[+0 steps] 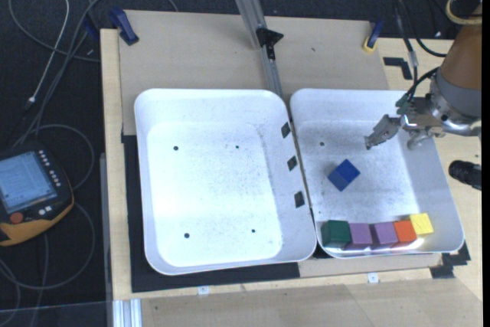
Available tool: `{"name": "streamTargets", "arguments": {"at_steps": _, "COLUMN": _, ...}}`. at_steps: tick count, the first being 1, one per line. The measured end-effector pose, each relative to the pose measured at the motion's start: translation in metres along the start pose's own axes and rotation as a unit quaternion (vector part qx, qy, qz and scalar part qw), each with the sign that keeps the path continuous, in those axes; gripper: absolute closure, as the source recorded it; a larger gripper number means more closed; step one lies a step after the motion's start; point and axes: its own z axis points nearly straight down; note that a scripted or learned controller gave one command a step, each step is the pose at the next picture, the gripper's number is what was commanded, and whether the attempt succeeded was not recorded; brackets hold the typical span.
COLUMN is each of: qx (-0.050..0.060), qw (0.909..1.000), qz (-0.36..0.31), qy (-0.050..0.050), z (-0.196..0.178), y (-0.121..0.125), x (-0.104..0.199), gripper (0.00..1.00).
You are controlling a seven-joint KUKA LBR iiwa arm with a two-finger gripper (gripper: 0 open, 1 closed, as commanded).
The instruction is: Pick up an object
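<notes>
One blue cube (344, 174) lies loose in the right bin (436, 165), below and left of the claw (400, 131), apart from it. The claw's two fingers are spread, holding nothing. Four cubes line the near wall: green (334, 232), purple (360, 233), orange (404, 230), yellow (422, 223). One left bin (153, 115) adjoins on the tabletop (191, 50).

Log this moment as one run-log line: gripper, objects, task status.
gripper: over right bin, nothing held | blue cube: loose mid-bin | five cubes: row along near wall | pick: not yet done

Glossy white plastic bins (153, 119) on matt wooden bench (191, 57).
</notes>
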Motion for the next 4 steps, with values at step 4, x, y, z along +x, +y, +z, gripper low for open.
{"name": "streamTargets", "arguments": {"at_steps": 4, "qx": 0.006, "qw": 1.0000, "qz": 0.000, "qy": 0.001, "z": 0.115, "y": -0.005, "x": 0.046, "gripper": 0.00}}
